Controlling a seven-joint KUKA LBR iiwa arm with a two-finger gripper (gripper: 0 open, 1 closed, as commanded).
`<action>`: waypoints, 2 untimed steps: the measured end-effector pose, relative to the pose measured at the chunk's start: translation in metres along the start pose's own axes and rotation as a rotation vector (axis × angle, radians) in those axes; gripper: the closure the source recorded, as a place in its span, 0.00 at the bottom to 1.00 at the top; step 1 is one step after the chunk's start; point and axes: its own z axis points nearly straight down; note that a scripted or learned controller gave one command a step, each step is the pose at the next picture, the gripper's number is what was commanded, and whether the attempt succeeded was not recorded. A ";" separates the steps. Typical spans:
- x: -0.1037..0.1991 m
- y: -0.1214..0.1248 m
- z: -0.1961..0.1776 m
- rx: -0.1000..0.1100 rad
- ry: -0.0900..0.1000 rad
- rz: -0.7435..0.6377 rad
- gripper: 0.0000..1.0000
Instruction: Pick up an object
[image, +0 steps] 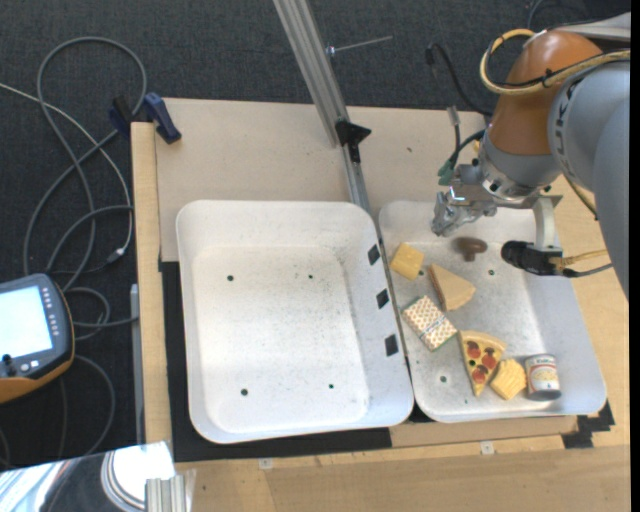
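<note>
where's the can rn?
The can stands in the right bin, at its near right corner, just right of the cheese block and pizza slice.

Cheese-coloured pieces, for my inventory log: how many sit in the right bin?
3: one cheese block at the left wall, one wedge mid-bin, one small block beside the can.

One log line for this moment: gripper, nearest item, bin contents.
gripper: over right white bin, far end | nearest: small brown disc | holding: nothing visible | also: pizza-slice toy, small can
</note>
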 end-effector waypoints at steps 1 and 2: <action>0.001 0.004 -0.066 -0.002 -0.001 0.000 1.00; -0.008 0.003 -0.119 -0.002 -0.001 0.002 1.00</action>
